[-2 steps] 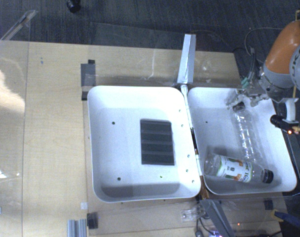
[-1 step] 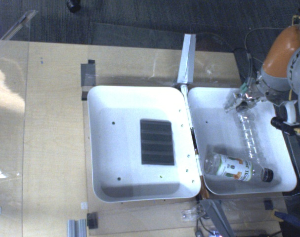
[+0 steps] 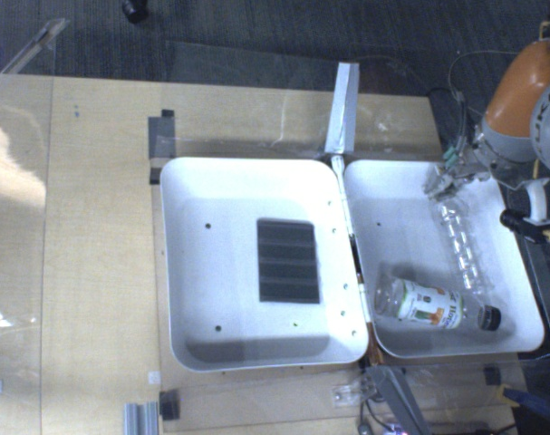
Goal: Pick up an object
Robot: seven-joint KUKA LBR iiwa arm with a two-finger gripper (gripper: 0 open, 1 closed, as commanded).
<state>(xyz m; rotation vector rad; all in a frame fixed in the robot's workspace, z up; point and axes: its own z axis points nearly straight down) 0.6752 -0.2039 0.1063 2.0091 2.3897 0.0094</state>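
Two shallow white bins are seen side by side on a pale wooden bench, viewed from above at a slant. The left bin (image 3: 193, 243) is marked by a dark ribbed panel (image 3: 288, 260) set near its middle. In the right bin (image 3: 383, 198), a clear bottle with a green-and-white label and a black cap (image 3: 433, 304) is laid on its side near the front wall, its cap turned toward the right. A second item, a clear ridged plastic piece (image 3: 462, 247), is stretched lengthwise just behind the bottle, running from the bin's far right area toward the front; its exact kind cannot be told.

The grey arm with its orange band (image 3: 524, 84) is seen reaching in at the upper right. The gripper (image 3: 448, 178) is positioned at the far right part of the right bin, just above the upper end of the clear piece. Whether the fingers are spread or closed cannot be told, as they are small and blurred against cables and glare. Nothing is shown held between them. The labelled bottle is left well apart from the gripper, resting on the bin floor.

A metal divider strip (image 3: 342, 109) is fixed behind the bins where they meet.
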